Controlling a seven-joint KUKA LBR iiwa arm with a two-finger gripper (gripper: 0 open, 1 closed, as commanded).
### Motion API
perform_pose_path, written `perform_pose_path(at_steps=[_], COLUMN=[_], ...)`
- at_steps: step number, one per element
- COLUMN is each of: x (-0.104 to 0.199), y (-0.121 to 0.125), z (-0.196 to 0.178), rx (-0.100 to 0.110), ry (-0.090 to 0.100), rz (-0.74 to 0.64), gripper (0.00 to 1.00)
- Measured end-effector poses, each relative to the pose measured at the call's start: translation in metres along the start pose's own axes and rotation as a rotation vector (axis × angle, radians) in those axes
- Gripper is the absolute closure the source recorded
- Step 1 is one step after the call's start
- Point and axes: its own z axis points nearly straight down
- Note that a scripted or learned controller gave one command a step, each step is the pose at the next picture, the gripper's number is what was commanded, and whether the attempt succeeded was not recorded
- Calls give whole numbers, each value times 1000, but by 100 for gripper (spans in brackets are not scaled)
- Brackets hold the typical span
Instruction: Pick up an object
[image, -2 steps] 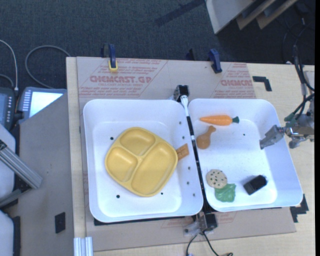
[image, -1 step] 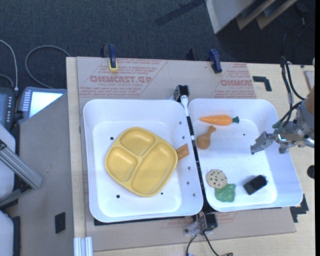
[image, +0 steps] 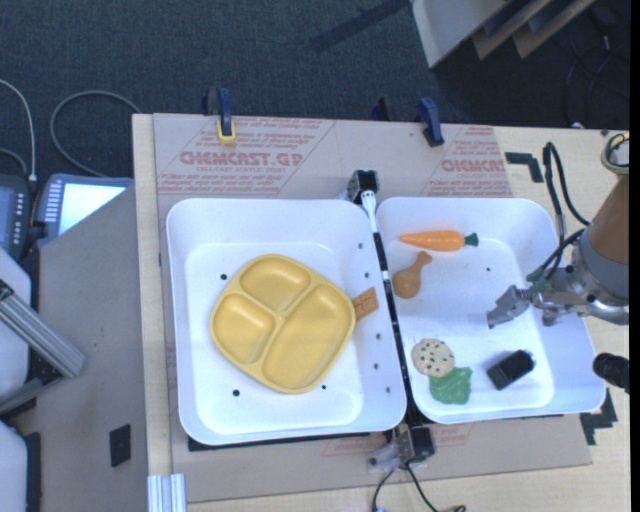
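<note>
Objects all lie loose in the right bin (image: 540, 215) — we see our gripper (image: 505, 308) hovering above the black block (image: 511, 369), fingers spread, nothing grasped yet.

Divided plate (image: 284, 322) mid left bin (image: 190, 300); in right bin (image: 520, 215): carrot (image: 434, 240) at far edge, drumstick (image: 410, 276) before it; cookie (image: 433, 356), leaf (image: 451, 386), block (image: 511, 369) along near edge.

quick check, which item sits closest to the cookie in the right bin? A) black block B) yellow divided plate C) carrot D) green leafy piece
D: the green leafy piece lies right against the lower edge of the cookie, while the carrot is up near the bin's far side and the black block sits apart to the right.
</note>
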Motion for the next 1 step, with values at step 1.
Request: perform_pose_path(at_steps=[1], x=[4], y=[-6], z=[61], rx=[2], ry=[1], rz=[0], gripper=[0])
